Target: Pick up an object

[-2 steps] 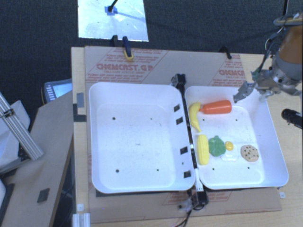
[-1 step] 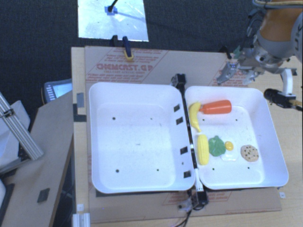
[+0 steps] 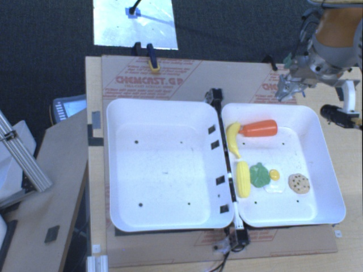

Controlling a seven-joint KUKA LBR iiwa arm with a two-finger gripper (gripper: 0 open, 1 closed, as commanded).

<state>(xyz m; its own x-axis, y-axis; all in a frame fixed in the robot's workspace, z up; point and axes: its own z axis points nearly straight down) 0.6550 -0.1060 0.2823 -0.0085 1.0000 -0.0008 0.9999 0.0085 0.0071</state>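
The light wooden desk carries a printed cardboard sheet under two shallow white plastic bins. The left bin adjoins the right bin, which contains an orange toy carrot, yellow banana, corn cob, green leaf and round cookie. The gripper hangs above the right bin's far rim; whether it is clenched or released cannot be determined. Dark carpet surrounds the desk.
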